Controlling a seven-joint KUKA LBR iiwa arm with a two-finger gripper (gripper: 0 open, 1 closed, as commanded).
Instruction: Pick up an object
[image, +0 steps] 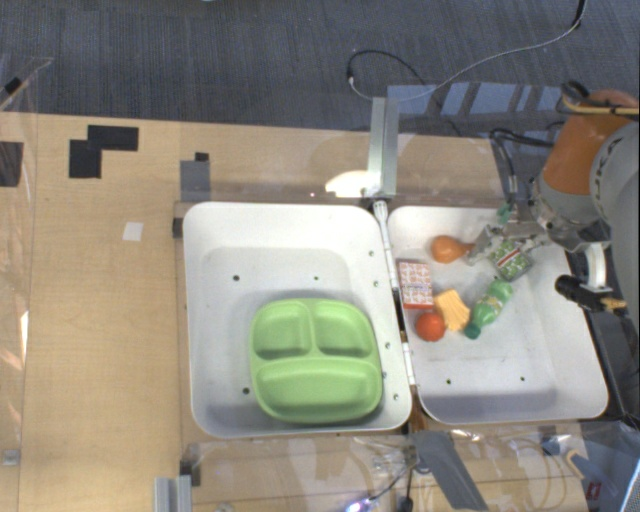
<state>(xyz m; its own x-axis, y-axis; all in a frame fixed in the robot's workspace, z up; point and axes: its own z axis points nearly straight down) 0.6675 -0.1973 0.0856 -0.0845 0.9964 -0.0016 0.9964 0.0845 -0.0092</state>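
Observation:
My gripper hangs over the far right part of the right bin, reaching in from the right. Just left of it lies an orange pear-shaped toy. A green bottle lies at a slant just below the gripper. Further left are a yellow wedge, a red tomato and a small red and white box near the bin's left wall. A small green and red patch sits at the gripper's tip; I cannot tell what it is.
The left bin holds a green divided plate in its near half. A metal post stands behind the seam between the bins. The arm's orange band is at the far right.

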